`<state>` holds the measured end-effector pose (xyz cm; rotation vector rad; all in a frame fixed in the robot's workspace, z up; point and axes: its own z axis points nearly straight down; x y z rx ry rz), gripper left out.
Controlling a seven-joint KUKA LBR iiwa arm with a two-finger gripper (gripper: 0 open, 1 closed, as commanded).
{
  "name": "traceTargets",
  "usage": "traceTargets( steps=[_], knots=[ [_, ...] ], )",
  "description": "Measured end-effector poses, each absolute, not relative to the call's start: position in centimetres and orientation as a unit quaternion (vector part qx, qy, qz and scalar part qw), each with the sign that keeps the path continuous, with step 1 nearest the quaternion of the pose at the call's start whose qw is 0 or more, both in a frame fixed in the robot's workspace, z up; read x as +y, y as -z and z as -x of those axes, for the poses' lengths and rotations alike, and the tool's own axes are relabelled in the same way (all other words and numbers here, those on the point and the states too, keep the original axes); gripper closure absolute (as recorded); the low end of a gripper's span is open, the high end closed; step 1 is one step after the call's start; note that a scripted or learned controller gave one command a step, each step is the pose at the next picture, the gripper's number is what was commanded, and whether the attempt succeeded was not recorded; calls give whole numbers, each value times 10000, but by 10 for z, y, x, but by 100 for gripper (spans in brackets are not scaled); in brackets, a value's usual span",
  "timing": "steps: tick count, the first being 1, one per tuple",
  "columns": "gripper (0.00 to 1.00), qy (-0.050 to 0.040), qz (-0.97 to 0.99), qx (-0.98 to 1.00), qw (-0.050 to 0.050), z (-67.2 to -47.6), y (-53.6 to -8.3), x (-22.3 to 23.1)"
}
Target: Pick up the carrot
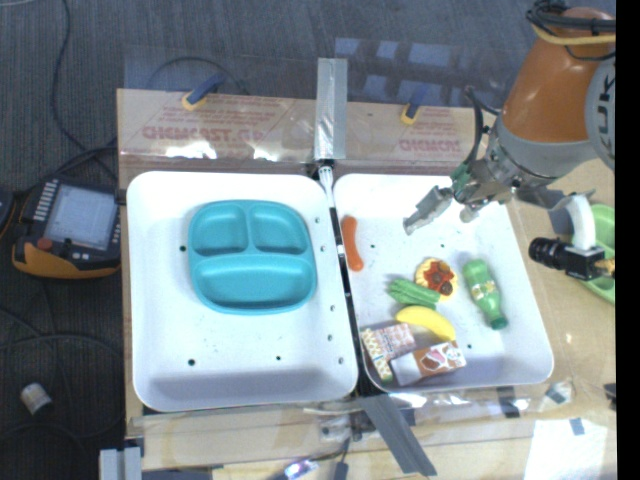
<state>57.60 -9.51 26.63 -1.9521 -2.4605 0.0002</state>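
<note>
A: White plastic, both bins, side by side on the desk [560, 438]. The left bin [160, 358] carries the blue tray [250, 255]; the right bin [520, 348] has the clutter.

B: And the arm [555, 88]?

A: Reaching in from the right, its pincer [428, 211] hanging over the right bin's upper part, holding nothing (whether parted or closed, I cannot tell).

B: The carrot [351, 244]?

A: Against the right bin's left wall, lengthwise. That wall crowds one side; the other side is open floor. The banana [425, 320] and green bottle [483, 292] lie well clear.
</note>
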Motion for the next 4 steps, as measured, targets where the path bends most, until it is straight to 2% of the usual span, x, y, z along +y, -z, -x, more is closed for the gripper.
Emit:
traceTargets(
  steps=[1,2,3,4],
  knots=[
    [0,-10,5091,-8607,-13,-551,-373,-79],
    [0,-6,3984,-9172,-8,-531,-342,-87],
    [0,-4,2759,-9612,-22,-532,-432,-87],
    [0,-1,1919,-9814,-16,-530,-360,-79]
  ],
)
